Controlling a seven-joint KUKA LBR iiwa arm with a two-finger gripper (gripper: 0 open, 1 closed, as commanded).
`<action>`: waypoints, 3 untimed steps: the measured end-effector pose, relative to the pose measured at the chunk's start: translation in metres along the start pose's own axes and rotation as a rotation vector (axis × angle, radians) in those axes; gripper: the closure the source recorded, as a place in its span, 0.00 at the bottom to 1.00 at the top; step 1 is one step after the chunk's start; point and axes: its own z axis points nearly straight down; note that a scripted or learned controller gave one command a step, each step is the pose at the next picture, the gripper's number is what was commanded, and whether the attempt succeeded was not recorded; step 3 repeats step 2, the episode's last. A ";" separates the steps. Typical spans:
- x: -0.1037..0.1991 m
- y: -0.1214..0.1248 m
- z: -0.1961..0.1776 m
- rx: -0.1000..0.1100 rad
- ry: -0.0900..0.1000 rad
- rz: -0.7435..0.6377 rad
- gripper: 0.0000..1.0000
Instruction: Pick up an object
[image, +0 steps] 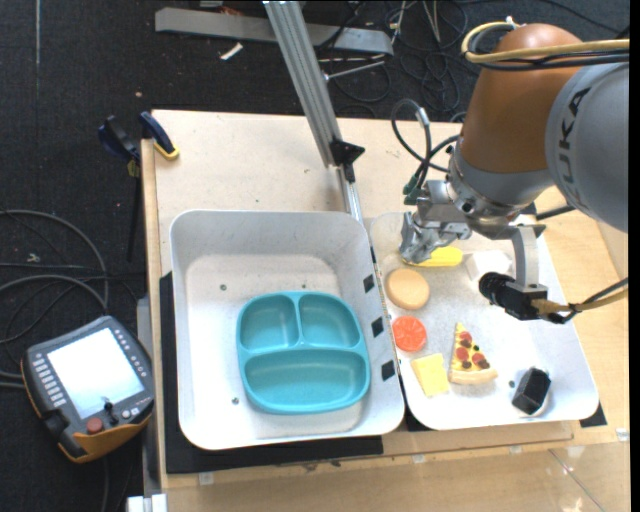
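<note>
Here the grey arm with its orange band (520, 100) reaches in from the right and bends down over the far end of the right-hand shallow white bin (570, 375). Its metal end effector (425, 243) hangs low over a flat yellow piece of toy food (443, 258), touching it or nearly so, and the fingertips seem to stand at that piece's left end. Whether they are spread, closed, or clamped on the yellow piece cannot be told from this slanted view, since the wrist body hides them.

Just in front of the end effector lies a round tan bun-like disc (408, 289). Nearer still sits a round orange tomato-like slice (409, 333), close to the wall shared with the other bin. A pale yellow square of toy cheese (431, 375) lies near the front rim, and just to its right is a toy pizza wedge with red dots (469, 356). A small black block (531, 390) rests in the front right corner of the same bin.

The left-hand shallow white bin (200, 300) holds a teal plastic tray with three compartments (300, 352), lying flat in its middle. Both bins sit on a pale wooden table (240, 160).
</note>
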 end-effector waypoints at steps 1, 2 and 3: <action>0.051 0.006 0.017 0.002 -0.001 0.001 1.00; 0.091 -0.007 0.038 0.003 -0.001 0.001 1.00; 0.091 -0.007 0.038 0.003 -0.001 0.001 1.00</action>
